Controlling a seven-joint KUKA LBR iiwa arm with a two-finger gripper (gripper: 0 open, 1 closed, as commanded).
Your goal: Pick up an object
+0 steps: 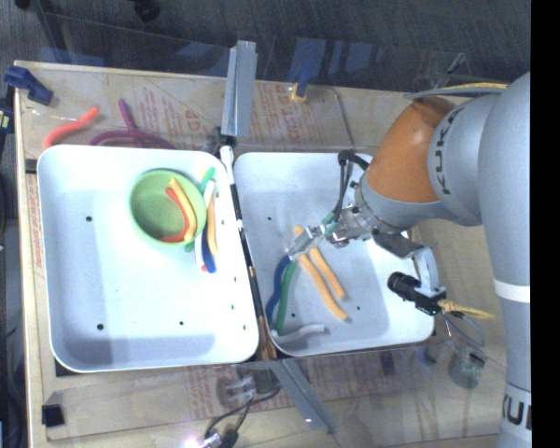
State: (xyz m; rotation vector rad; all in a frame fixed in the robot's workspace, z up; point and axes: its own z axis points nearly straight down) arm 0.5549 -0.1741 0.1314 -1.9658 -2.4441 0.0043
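While looking down on the bench (355, 110) at a slant: two shallow white bins side by side, inner rims close together.

Reaching in from the right, a grey arm (490, 157) with an orange band (406, 161), bent down over the right bin (261, 185). Low over the middle of that bin, the gripper (306, 242), pointing left and hanging at the upper ends of two orange-yellow sticks (324, 283). Wide or narrow: cannot tell, the tip being small and cluttered from this angle. Likewise cannot tell whether touching the sticks or just above them.

Lying on the right bin's floor, those sticks, close beside each other and slanting from upper left to lower right. Just left of them, a curved blue-green stick (282, 292), running down toward the near wall. At the near wall, a pale grey piece (301, 332). Over the bin's near right corner, a black cylindrical part (406, 289), seemingly mounted on the wrist.

Over in the left bin (93, 287), well apart from the gripper, a green bowl (159, 208) in the far right part, with orange and yellow strips curled inside. Just right of the bowl, a bundle of blue, yellow and green sticks (208, 227) along the bin's right wall.

Beyond the left bin, on the bench: an orange strip (70, 129), a purple cord (131, 140) and a blue clamp (26, 84). Above the seam between the bins, a grey metal bar (238, 87).
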